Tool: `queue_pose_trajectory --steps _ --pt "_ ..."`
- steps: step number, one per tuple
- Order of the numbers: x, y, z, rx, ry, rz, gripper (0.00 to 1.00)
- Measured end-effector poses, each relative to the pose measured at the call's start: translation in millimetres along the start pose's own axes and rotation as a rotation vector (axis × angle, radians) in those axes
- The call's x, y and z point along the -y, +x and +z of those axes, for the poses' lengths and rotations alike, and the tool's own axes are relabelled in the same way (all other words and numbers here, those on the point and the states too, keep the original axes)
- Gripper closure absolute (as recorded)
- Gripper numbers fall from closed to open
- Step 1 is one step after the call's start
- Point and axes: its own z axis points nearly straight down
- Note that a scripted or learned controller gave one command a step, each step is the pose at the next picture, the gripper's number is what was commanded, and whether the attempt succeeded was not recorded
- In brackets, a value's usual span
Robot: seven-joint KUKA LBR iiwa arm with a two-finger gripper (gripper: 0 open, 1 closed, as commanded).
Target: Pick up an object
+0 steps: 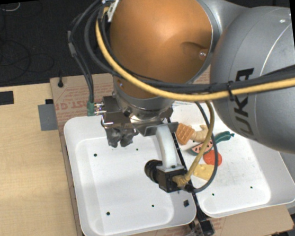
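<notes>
My gripper (120,138) hangs over the far part of the left white bin (121,209), close to its back wall, under the big orange wrist. Nothing shows beneath it on the bin floor. A small cluster of objects lies in the right bin (253,195) near the divider: an orange ridged piece (185,132), a pink piece (201,147), a red round piece (214,159), a yellow piece (202,172) and a green piece (224,136). The gripper is to the left of that cluster, apart from it. The arm hides part of the right bin's far side.
The arm's grey body covers the upper right of the view. Cardboard sheets lie under and left of the bins, with dark patches at the far left. A small metal clamp (196,235) sits at the front edge between the bins.
</notes>
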Motion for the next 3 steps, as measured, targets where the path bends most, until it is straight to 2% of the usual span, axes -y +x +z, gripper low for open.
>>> queue_pose_trajectory --steps 1,2,3 --pt "7.5 -32.2 -134.2 0.0 -0.002 0.004 1.0" --pt "7.8 -29.0 -134.3 0.009 0.017 -0.004 1.0" --pt "7.6 -28.3 -143.2 0.01 0.022 -0.008 1.0"
